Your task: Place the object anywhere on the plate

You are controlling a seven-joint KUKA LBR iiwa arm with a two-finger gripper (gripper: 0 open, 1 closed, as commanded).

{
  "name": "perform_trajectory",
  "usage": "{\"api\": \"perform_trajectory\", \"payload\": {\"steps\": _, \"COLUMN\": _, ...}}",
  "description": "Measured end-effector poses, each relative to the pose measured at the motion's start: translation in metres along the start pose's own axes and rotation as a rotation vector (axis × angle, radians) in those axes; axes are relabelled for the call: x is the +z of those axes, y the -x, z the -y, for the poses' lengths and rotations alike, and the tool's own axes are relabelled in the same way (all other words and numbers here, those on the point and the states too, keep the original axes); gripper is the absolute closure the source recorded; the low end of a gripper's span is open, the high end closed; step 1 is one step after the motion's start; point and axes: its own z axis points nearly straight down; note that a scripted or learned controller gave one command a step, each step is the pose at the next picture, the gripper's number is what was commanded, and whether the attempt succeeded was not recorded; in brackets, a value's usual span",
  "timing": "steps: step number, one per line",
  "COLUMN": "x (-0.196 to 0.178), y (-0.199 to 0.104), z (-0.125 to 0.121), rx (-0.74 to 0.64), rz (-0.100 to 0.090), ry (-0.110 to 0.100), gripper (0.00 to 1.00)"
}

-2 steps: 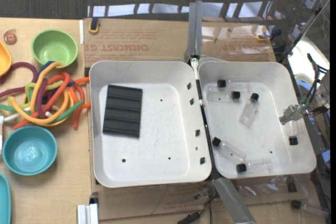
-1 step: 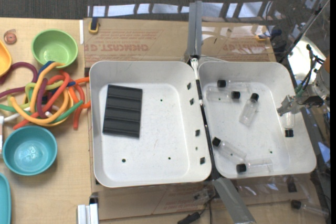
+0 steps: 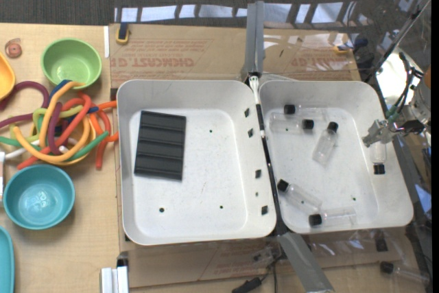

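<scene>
A black ridged rectangular plate point(image 3: 160, 145) lies flat in the left part of the left bin point(image 3: 199, 230). Several clear vials with black caps lie scattered in the right bin point(image 3: 343, 96): one point(image 3: 324, 145) near the middle, one point(image 3: 296, 194) toward the front left, one point(image 3: 332, 218) along the front wall. My gripper point(image 3: 377, 133) hangs at the right bin's right wall, above its rim and apart from the vials. It is small and partly blurred against the clutter behind it.
Left of the bins, on the wooden bench, sit a green bowl point(image 3: 71, 63), a teal bowl point(image 3: 38, 195) and a tangle of coloured cords point(image 3: 62, 125). Flattened cardboard point(image 3: 185, 55) lies behind the bins. A metal divider point(image 3: 255, 44) runs between them.
</scene>
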Motion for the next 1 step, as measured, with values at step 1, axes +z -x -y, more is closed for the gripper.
{"api": "perform_trajectory", "payload": {"steps": 1, "x": 0.0073, "y": -0.0026, "z": 0.0183, "rx": -0.135, "rz": -0.003, "ry": -0.001, "gripper": 1.0}}
